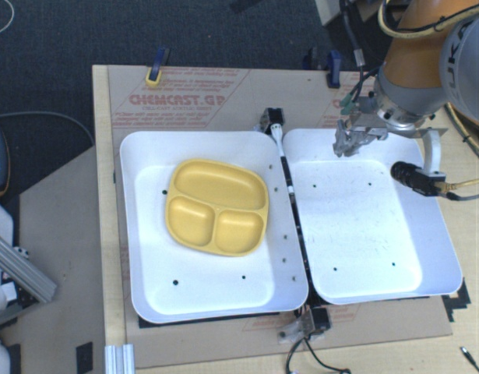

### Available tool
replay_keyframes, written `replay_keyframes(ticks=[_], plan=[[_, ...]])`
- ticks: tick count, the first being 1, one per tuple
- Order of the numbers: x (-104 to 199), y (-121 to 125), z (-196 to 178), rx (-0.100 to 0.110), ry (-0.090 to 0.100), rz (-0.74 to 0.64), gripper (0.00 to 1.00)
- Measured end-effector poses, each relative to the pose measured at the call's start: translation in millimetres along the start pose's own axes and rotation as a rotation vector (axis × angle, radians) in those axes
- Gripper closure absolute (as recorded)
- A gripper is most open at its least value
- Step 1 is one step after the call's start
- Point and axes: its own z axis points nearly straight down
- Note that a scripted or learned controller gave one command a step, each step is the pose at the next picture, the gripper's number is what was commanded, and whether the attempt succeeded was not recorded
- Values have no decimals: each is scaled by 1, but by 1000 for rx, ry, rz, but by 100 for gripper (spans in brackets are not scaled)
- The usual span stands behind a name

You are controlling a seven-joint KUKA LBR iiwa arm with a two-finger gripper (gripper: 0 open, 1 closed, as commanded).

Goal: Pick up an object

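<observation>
- The yellow divided plate lies in the left bin, toward that bin's upper middle, flat on the white floor with its hollows facing up.
- It has three compartments: one long one across the top and two smaller ones side by side below; the corners are rounded and the plastic is a plain, slightly glossy yellow.
- Above the left bin the brown board surface carries red print reading "CHEMCAST GP", with smaller red lines around it too fine to read.
- A yellow-and-blue clamp grips the board's top edge near that print.
- The right bin sits just beside the left one, their rims touching along a dark strip between them.
- The arm comes in from the upper right, its orange band above the grey wrist, bent down over the right bin's top rim.
- The gripper hangs at that bin's upper left corner, well apart from the plate; whether its fingers are wide or narrow I cannot tell, and nothing is seen between them.
</observation>
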Motion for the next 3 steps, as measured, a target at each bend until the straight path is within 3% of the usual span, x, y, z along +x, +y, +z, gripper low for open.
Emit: replay_keyframes(ticks=[3], plan=[[-22, 3, 4, -3, -5, 8, 100]])
